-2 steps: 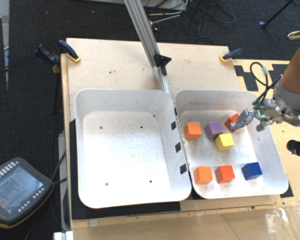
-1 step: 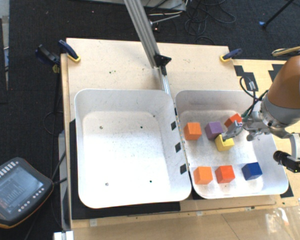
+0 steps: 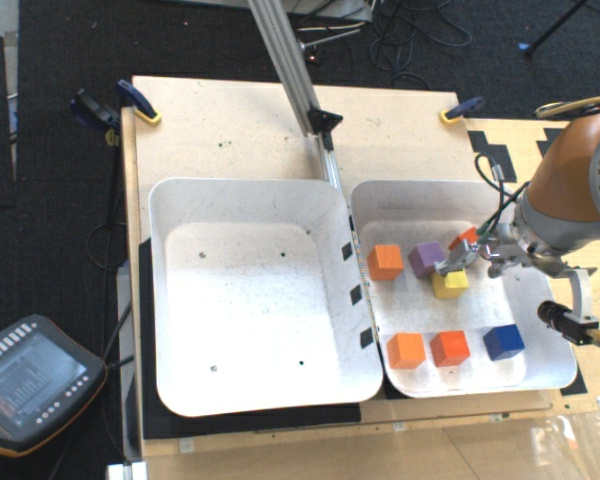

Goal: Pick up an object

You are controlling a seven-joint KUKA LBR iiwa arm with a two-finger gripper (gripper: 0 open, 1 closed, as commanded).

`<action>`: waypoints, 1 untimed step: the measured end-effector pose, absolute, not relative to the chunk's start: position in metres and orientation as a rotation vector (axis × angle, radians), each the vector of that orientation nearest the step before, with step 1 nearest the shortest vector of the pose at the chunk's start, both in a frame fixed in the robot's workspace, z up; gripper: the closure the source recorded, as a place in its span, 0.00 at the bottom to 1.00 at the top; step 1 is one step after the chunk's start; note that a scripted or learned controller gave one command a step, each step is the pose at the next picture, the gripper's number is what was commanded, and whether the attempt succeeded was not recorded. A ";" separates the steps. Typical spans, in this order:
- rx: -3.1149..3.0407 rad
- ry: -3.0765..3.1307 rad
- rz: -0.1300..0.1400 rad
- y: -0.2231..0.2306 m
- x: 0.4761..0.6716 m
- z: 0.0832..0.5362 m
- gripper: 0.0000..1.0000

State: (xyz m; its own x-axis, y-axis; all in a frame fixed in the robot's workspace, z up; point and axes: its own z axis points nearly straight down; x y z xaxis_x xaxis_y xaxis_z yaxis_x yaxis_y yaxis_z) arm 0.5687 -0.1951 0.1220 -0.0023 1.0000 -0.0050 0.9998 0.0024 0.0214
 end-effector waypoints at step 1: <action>2.205 2.205 0.021 -0.196 0.570 0.132 1.00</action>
